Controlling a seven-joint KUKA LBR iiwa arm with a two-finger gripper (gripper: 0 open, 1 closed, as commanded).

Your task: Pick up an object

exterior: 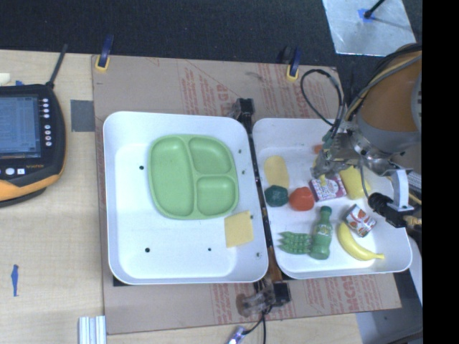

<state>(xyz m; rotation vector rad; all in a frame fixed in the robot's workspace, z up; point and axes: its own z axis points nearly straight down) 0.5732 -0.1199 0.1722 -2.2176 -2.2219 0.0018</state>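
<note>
Arm bent low — gripper over right bin.

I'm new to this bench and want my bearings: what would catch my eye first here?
The green divided plate in the left bin stands out first, with a yellow cheese slice near that bin's lower right corner. Next comes the crowded right bin: a banana, a green bottle and a red tomato. The arm's hand hangs over that bin's upper part.
</note>
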